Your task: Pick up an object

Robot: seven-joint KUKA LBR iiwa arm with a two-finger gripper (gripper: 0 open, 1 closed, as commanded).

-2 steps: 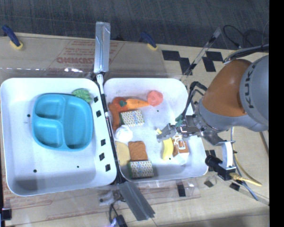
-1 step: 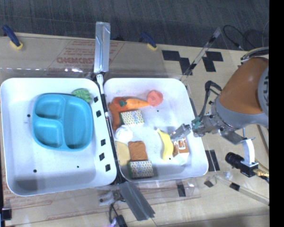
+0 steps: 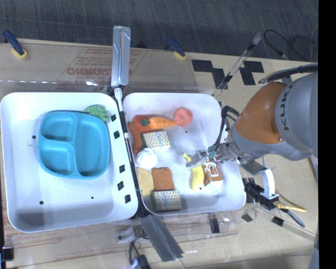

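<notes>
The gripper (image 3: pixel 204 157) reaches in from the right over the right bin (image 3: pixel 213 102), low above its right half. Its metal parts blur together with the items beneath, and it is not possible to tell how it is set or whether anything is in it. Just below and touching it in the view lie a yellow banana-shaped toy (image 3: pixel 196 178) and a small orange and white packet (image 3: pixel 213 172), crowded together near the bin's right wall. Behind the gripper, the grey arm (image 3: pixel 299 116) with its orange band (image 3: pixel 257 122) fills the area right of the bin.

Further left in the same bin, an orange carrot toy (image 3: pixel 157 122) lies along the upper part, with a pink round piece (image 3: pixel 183 116) just beside its tip. Below the carrot sits a pale patterned block (image 3: pixel 157 139), then a white round object (image 3: pixel 146 158), then a brown square piece (image 3: pixel 163 179), and a second patterned block (image 3: pixel 167 199) near the bottom wall.

The left bin (image 3: pixel 17 150) holds a blue divided plate (image 3: pixel 74 144) with three compartments. A green leafy toy (image 3: pixel 99 113) rests at the plate's upper right corner, near the divider between the bins.

Both bins stand on a wooden bench (image 3: pixel 45 58).
</notes>
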